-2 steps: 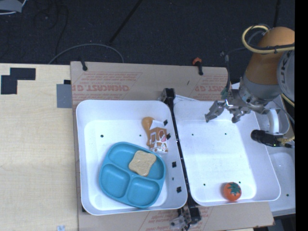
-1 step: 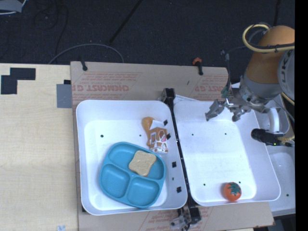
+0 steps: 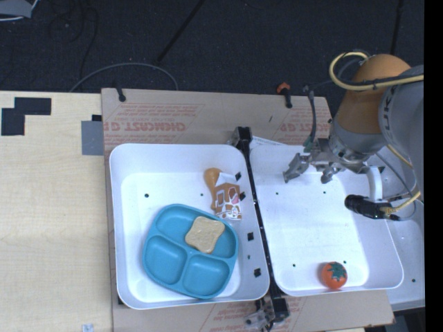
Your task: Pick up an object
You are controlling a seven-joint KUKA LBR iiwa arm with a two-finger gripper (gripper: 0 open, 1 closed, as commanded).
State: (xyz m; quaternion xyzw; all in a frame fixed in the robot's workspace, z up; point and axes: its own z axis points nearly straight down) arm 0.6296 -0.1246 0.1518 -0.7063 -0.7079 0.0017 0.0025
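My gripper [image 3: 306, 176] hangs over the upper part of the right bin [image 3: 304, 254], fingers spread open with nothing between them. A small red tomato [image 3: 333, 274] lies near that bin's front right corner, well below the gripper. In the left bin [image 3: 131, 178] a blue divided plate [image 3: 169, 258] carries a slice of toast [image 3: 205, 234]. Just above the plate lie a brown drumstick-shaped piece [image 3: 212, 178] and a small printed carton [image 3: 227, 202], close to the divider between the bins.
The grey arm with its orange band [image 3: 370, 95] fills the upper right. A black fitting with a yellow cable [image 3: 367, 206] sticks out over the right bin's right side. Black clips [image 3: 243, 138] line the ridge between the bins.
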